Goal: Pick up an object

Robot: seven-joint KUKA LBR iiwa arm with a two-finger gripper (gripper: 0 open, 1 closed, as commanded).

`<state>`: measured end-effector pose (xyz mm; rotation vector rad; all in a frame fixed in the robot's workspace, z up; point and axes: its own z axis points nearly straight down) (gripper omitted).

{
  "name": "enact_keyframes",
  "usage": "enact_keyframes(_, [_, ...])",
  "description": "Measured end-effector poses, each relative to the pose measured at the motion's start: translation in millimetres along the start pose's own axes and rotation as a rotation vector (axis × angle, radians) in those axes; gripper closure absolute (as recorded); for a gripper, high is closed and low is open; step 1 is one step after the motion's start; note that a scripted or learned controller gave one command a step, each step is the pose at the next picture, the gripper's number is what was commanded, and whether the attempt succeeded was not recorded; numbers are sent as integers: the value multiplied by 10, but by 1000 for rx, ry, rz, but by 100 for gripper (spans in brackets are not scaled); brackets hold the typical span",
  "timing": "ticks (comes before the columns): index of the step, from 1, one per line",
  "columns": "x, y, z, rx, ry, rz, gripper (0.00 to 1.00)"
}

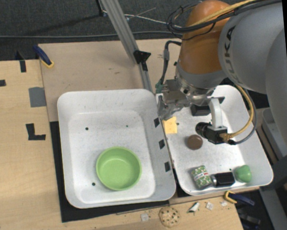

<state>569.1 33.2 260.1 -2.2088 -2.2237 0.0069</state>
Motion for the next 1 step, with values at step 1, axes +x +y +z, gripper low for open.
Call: enact_keyframes(1, [487,-95,70,1,-2,1,100])
